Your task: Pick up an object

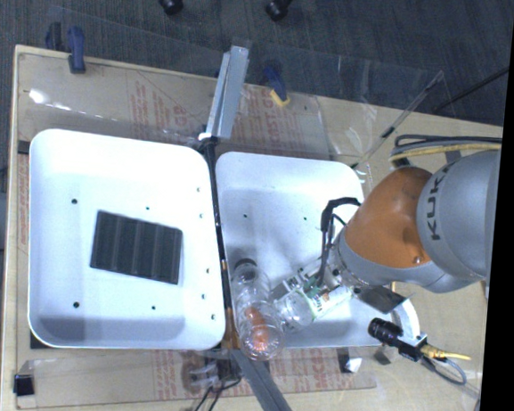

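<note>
camera view looks down on the table with the arm bent in from the right edge, so that the claw sits low in the right bin, toward its front edge. its tip lies against the right side of a clear container, a crumpled see-through piece, bottle or cup i cannot say, with a coppery spot at its front end. the container lies in the bin's front left corner, pressed up to the wall shared with the left bin, and that wall probably keeps it from sliding away if it is pushed. this looks like the grasp itself, or the last of the approach. whether the claw is spread or pinched together i cannot tell, since glare and the clear plastic blur that spot, so i would not call the container held. the plastic looks light and slippery, and a squeeze could pop it out sideways or ride it up the corner. a dark ribbed pad lies flat in the middle of the left bin, well apart from the claw; being so flat, it looks the harder thing to pick.
</note>
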`<state>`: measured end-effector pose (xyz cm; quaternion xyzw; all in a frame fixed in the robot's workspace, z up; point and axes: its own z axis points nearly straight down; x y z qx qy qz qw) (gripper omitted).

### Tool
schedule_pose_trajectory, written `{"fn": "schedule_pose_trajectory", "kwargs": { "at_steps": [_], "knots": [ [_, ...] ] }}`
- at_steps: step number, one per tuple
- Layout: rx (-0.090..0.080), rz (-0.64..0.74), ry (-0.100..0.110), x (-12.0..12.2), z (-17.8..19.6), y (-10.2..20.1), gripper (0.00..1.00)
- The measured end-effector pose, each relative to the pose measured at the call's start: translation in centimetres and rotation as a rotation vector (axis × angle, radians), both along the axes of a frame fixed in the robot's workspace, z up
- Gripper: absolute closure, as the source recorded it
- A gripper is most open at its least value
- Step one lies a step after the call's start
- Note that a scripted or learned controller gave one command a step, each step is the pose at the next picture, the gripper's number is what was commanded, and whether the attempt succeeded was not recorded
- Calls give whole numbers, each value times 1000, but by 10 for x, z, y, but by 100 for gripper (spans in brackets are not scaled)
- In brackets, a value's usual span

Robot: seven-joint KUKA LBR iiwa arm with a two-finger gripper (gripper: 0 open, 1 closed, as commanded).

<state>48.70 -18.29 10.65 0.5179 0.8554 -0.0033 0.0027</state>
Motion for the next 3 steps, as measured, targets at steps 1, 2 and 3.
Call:
{"fn": "schedule_pose_trajectory", "kwargs": {
  "at_steps": [1,2,3],
  "knots": [
    [8,-277,-1,2,3,-27,0],
    [7,-338,-1,-10,24,-28,0],
    [7,-71,-14,-4,-11,-25,0]
  ]
}}
